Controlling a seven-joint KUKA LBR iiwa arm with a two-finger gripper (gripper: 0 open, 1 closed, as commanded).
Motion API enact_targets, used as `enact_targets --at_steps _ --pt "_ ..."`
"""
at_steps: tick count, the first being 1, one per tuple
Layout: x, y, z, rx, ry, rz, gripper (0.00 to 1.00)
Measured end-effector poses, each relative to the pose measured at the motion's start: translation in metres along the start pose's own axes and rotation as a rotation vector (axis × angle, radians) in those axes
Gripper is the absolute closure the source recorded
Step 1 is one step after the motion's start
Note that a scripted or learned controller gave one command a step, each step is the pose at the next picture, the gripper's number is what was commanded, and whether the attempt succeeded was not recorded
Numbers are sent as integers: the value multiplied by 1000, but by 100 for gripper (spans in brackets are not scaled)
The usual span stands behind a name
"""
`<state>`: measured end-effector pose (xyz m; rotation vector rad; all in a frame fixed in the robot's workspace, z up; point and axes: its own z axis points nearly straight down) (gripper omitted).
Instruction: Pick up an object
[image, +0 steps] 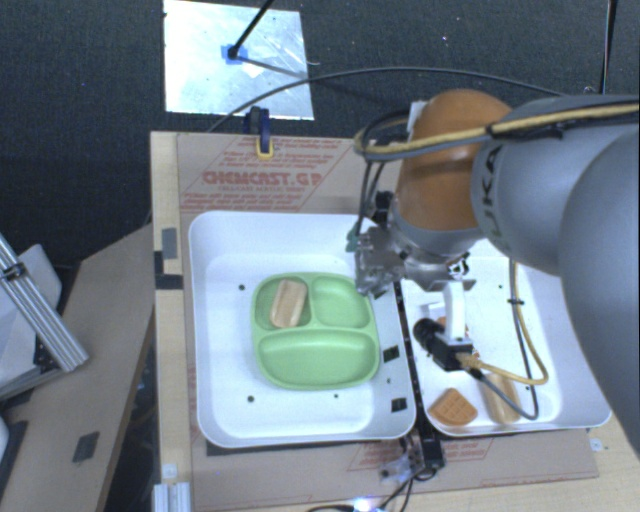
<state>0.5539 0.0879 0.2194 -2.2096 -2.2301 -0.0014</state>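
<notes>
Camera view: green divided plate (318, 350) holds a tan bar (288, 302) — waffle (454, 407) in the right bin (570, 400) — pincer (372, 270) state unclear.

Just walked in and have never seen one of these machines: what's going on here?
A grey robot arm reaches in over two white bins, trying to pick something up. Its end effector sits low near the divider between the bins, by the upper right corner of a green divided plate in the left bin. A tan biscuit-like piece lies in the plate's upper left compartment. A waffle-like piece lies in the right bin.
</notes>
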Motion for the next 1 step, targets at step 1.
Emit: enact_targets --at_steps 1 --pt "-3 1 0 -1 -2 6 0"
